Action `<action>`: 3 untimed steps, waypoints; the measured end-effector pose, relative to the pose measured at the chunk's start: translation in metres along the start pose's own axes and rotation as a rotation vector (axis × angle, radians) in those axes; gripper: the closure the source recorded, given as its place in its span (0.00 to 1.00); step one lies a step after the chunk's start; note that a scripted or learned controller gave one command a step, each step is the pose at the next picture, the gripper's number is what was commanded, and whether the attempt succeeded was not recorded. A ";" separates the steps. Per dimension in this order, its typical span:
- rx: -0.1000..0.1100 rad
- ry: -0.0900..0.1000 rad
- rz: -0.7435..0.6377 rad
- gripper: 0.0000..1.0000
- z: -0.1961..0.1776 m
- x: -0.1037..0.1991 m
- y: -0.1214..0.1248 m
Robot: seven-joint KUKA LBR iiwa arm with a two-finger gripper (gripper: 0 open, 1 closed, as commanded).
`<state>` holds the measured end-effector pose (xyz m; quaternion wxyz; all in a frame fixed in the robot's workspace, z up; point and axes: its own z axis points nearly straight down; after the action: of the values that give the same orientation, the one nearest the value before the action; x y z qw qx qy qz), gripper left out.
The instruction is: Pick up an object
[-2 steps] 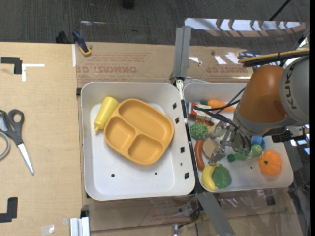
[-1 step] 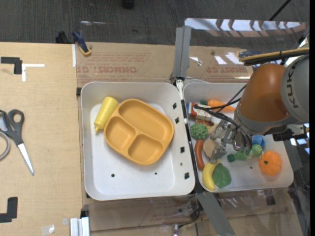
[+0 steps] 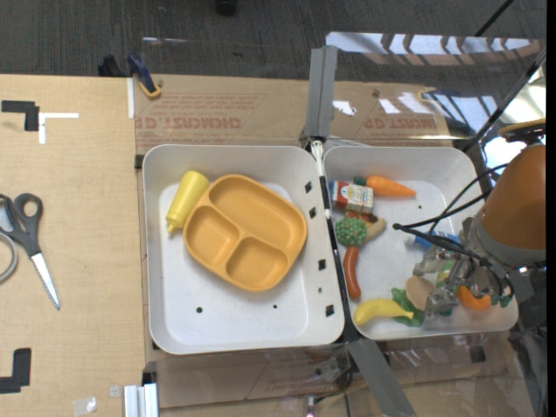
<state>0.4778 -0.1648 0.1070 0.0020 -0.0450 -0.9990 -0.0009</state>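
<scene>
Metal gripper [image 3: 443, 295] low in right bin [image 3: 408, 168] by curved yellow banana [image 3: 382, 310]; jaw state unclear

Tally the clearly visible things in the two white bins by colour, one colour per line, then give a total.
Yellow: 3, tray, bottle, banana
Orange: 1, carrot
Red: 2, sausage, carton
Green: 1, broccoli
Total: 7; the pieces under the gripper are too cluttered to count.
</scene>
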 end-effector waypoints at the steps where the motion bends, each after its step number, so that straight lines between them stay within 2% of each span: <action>1: 0.000 0.000 -0.001 0.00 0.000 0.000 0.000; 2: 0.000 -0.002 0.004 0.00 0.018 -0.038 0.045; 3: 0.001 -0.006 -0.100 0.00 0.005 -0.122 -0.012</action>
<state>0.5977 -0.1880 0.1012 -0.0012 0.0049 -1.0000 -0.0002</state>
